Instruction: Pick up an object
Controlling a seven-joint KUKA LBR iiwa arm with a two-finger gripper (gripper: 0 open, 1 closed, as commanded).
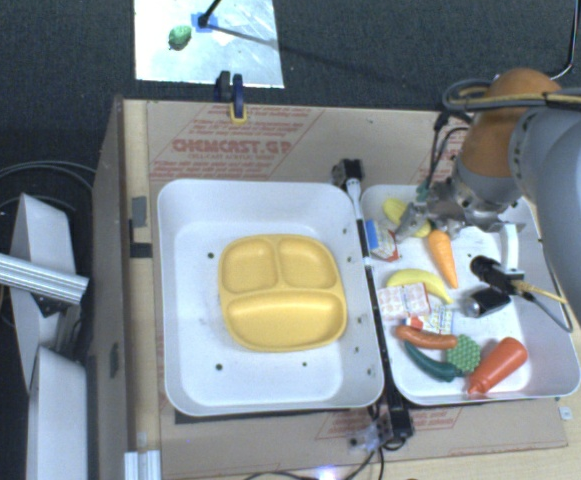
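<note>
At far left, a metal bar [25,275] and loose cables [0,183] lie off the desk [230,133], clear of the work. In the middle of the frame, the left bin [185,268] holds a yellow divided tray [282,292], lying flat at its centre. Right of the divider, the right bin [560,368] is crowded with toy food: a banana [418,280], a carrot [442,258], small cards [410,303], a sausage [425,337], a green pod [430,363] and a red pepper [498,363] towards the lower right. Any of these could serve as the pick.

The arm [560,158] leans in from the upper right, bringing the end effector [422,218] low over the bin's upper left corner, just above the carrot and a yellow piece [397,209]; probably it is aiming there. Whether it is spread or pinching, I cannot tell.
</note>
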